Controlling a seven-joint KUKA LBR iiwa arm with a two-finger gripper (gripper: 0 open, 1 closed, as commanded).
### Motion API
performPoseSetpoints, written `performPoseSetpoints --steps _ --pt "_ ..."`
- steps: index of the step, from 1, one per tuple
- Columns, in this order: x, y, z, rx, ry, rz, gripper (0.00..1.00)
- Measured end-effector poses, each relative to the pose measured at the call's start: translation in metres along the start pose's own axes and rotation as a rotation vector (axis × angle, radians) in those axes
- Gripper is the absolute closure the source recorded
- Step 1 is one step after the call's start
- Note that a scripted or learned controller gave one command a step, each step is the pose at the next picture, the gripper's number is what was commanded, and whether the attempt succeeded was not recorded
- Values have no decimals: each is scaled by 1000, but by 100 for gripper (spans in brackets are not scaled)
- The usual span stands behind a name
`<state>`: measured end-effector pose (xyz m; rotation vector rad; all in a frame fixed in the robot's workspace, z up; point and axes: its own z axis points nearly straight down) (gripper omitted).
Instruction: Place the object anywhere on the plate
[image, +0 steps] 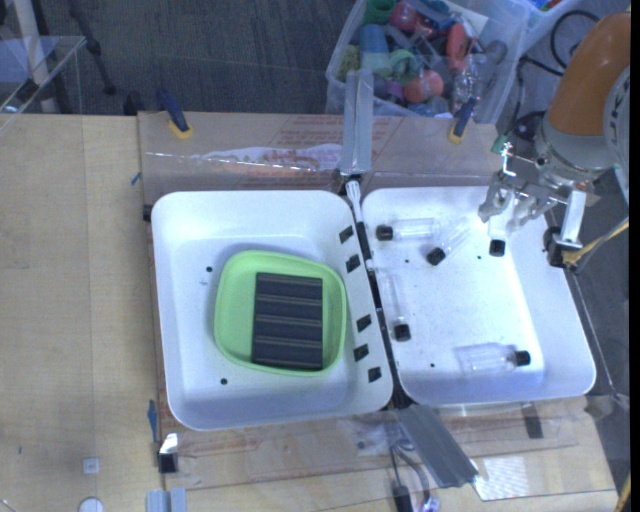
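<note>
In the right bin (560, 350) lie clear vials (485, 357), light, stiff, slippery; grasp mid-body. The end effector (510, 205) hovers above; its opening I cannot tell. The plate (232, 300) waits left.

Even overhead light, fairly bright, slight blue cast. Both white bins (470, 330) near overexposed, little surface detail; soft shadows only under the rims along their front edges. Glare on the clear plastic sheet (250, 155) behind the left bin's back edge. Overall soft, low-res; transparent vials (488, 357) in the right bin barely separate from the white. Dark background upper left noisy.
</note>
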<state>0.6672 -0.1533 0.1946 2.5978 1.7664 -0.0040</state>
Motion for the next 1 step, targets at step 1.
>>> performPoseSetpoints --steps 1 --pt "0 0 0 0 0 0 0"
